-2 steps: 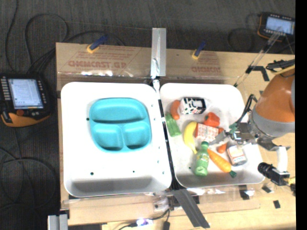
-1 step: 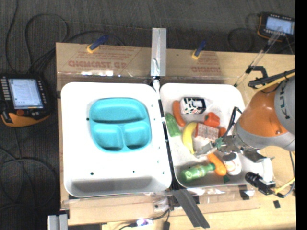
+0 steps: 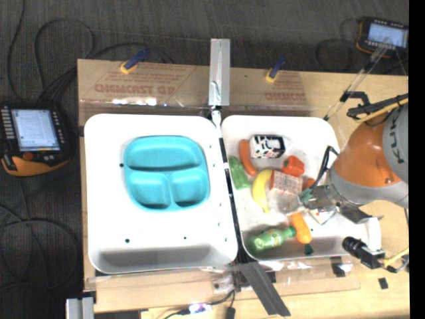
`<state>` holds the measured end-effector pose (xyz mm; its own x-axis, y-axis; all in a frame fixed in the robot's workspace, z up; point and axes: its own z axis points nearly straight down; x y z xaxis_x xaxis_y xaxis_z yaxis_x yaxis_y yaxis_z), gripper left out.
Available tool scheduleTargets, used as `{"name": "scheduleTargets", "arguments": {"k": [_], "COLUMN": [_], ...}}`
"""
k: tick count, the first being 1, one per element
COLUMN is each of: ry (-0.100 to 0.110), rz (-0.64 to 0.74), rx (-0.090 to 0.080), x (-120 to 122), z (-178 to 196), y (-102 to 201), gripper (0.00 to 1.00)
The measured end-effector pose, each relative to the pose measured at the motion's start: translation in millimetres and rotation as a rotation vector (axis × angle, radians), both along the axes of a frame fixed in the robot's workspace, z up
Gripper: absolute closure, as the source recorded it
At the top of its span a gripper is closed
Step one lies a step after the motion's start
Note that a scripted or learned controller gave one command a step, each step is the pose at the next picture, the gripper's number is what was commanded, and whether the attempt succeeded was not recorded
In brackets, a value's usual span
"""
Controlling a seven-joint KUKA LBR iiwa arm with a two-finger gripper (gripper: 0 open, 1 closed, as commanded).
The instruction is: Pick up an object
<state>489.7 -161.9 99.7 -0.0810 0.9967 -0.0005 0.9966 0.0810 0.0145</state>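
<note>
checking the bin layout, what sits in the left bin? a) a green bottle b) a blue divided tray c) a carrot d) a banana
b: the blue divided tray lies alone in the left bin, while the banana, green bottle and carrot lie in the right bin.

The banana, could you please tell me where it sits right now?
The banana lies near the middle of the right bin, between the green vegetable on its left and the clear packet on its right.
</note>
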Motion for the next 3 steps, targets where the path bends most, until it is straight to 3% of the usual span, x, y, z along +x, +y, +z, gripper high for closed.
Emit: {"name": "scheduleTargets", "arguments": {"k": [1, 2, 3], "ry": [0.018, 0.018, 0.016], "rz": [0.002, 0.013, 0.171], "rx": [-0.002, -0.003, -0.004], "x": [-6.4, 50.0, 42.4], "z": [102.1, 8.4, 129.0], "y": [44.2, 62.4, 81.0], "gripper": [1.0, 1.0, 1.0]}}
